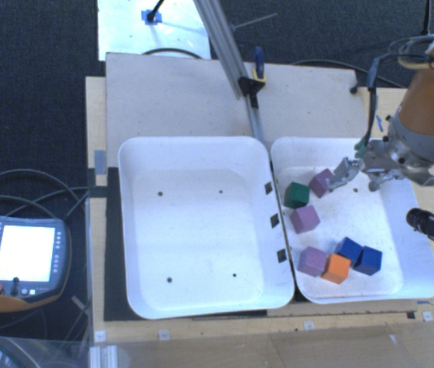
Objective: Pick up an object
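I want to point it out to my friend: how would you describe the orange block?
Look in the right-hand white bin, near its front edge. In the cluster of blocks there, the orange block sits between a purple block and two blue blocks; it is the sole orange one.

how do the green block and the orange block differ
Colour: the green block is dark green, while the orange block is bright orange. Place: the green block sits near the right bin's left wall, toward the back; the orange block lies toward the front. Neighbours: the orange block is packed against a purple block and a blue block; the green block sits beside the purple block near the gripper. Both look like small cubes of similar size.
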